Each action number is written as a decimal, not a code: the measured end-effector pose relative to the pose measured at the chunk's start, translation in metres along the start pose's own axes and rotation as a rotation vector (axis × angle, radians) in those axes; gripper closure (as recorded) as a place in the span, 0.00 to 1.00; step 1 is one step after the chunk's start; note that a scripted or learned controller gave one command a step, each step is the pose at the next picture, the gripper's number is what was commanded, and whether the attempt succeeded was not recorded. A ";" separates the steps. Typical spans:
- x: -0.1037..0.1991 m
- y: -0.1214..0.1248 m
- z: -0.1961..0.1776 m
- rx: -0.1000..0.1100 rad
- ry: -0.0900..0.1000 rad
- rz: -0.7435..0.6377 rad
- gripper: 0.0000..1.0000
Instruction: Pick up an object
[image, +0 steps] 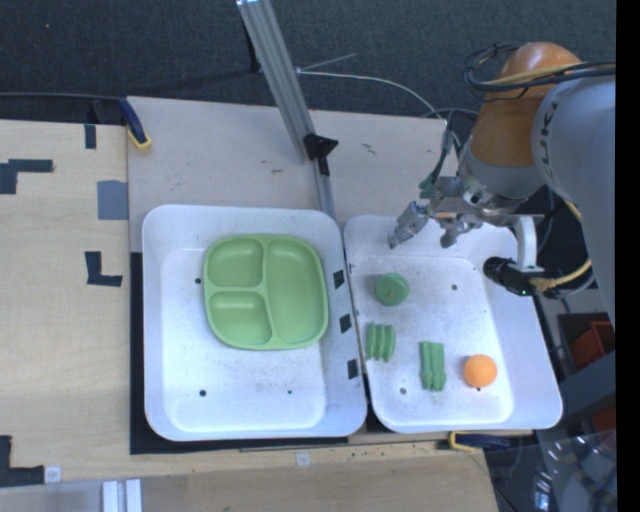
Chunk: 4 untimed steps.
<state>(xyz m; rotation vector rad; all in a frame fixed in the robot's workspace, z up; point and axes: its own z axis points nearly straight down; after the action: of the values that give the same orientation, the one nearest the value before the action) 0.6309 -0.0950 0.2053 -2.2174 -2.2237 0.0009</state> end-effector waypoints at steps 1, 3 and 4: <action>0.000 0.000 0.000 0.000 0.000 0.000 0.00; 0.001 0.007 0.111 0.006 -0.001 0.001 0.00; 0.002 0.008 0.098 0.001 -0.001 -0.001 1.00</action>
<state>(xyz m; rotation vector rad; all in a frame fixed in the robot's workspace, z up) 0.6392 -0.0928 0.1075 -2.2162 -2.2250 0.0029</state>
